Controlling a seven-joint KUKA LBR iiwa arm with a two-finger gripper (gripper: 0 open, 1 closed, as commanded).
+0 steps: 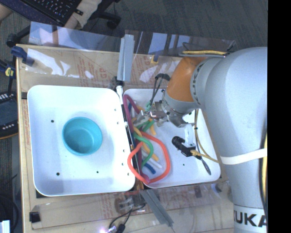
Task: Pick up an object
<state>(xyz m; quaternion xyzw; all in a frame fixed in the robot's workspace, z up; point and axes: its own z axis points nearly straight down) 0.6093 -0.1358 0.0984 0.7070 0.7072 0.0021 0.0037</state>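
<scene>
Bright, even light is washing out the white bins [45, 177], leaving only faint shadows. Glare is streaking the clear panel [68, 36] at the far left.

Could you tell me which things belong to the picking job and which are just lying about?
Likely in the job: the tool; the tangle of red, green and purple flexible tubes by it in the right-hand white bin.
Lying about: the round blue bowl in the left-hand white bin; the black keyboard beyond the bench.
</scene>
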